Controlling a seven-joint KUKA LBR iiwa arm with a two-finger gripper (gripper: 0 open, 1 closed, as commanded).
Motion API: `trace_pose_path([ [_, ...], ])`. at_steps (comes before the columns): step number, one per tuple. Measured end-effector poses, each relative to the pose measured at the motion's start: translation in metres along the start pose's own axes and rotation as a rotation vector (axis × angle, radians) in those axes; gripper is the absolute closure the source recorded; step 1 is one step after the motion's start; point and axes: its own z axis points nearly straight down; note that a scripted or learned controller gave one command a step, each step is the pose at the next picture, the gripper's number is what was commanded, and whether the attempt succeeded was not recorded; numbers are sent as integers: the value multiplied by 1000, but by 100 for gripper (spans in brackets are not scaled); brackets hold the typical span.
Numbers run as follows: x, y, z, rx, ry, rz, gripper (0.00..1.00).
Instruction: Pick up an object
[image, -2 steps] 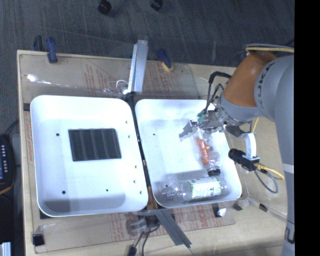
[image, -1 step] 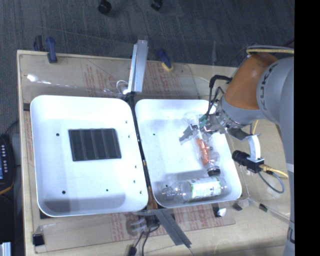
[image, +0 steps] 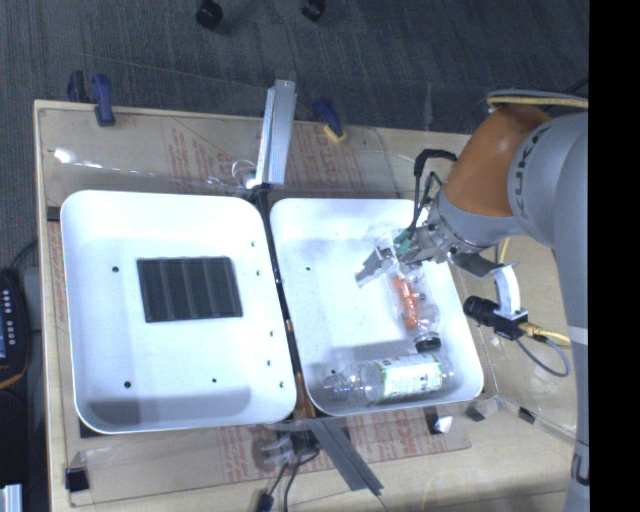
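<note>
My gripper (image: 388, 256) is down in the right bin (image: 310, 300), in its upper right part. It sits right over the top end of a small clear bottle with orange contents (image: 410, 303), which lies lengthwise with its black cap (image: 428, 343) pointing to the front. Clear plastic around the gripper blurs the contact, so I cannot tell whether the bottle is held. A larger clear bottle with a pale label (image: 398, 380) lies on its side along the bin's front wall. A dark grey ribbed rectangular pad (image: 189, 288) lies flat in the left bin (image: 100, 370).
The two bins meet at a dark seam (image: 280, 300) in the middle. A metal bar (image: 275, 130) stands behind them, and blue clamps (image: 100, 98) hold the bench's back edge. My arm's orange band (image: 490, 165) hangs over the right bin's right rim.
</note>
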Motion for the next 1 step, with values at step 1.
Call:
trace_pose_path([
  [1, 3, -15, -23, 2, 1, -61, 0],
])
